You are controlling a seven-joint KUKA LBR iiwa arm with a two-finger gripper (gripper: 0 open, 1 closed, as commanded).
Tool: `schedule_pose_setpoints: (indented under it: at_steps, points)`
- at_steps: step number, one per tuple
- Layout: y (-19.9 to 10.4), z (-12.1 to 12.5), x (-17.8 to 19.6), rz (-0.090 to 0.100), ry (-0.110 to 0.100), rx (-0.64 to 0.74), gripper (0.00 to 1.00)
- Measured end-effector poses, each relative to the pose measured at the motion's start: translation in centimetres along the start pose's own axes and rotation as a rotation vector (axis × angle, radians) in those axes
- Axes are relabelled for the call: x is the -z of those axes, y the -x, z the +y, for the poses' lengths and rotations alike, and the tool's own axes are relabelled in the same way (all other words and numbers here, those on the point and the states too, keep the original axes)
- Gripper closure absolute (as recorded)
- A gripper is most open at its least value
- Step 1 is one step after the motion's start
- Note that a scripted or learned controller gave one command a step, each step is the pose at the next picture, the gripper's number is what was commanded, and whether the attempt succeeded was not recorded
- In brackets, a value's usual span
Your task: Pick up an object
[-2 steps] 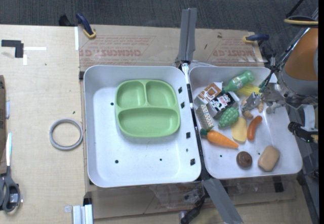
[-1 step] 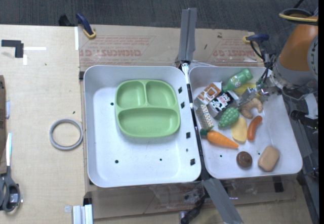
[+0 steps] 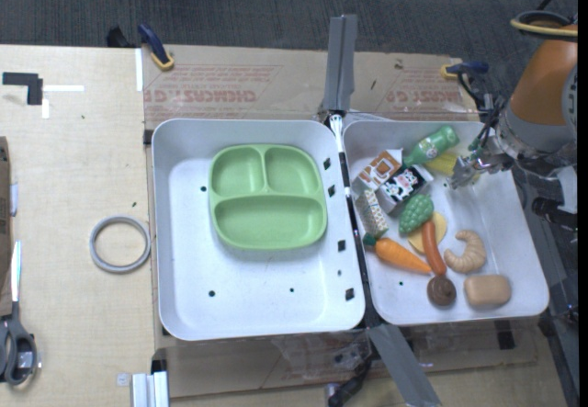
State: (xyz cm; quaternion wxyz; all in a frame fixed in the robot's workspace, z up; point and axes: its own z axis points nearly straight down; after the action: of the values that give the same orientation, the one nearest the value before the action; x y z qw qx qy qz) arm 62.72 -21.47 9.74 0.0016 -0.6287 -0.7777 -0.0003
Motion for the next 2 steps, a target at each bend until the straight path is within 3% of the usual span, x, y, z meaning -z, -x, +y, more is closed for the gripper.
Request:
schedule_pose_setpoints:
  at_steps: [1,2]
  points:
    - [-5.69,-1.04,3.18,-0.002,-0.002,-0.031,1.0]
    - [-5.66,-1.06,3.17,-0.002,-0.002,-0.032,0.0]
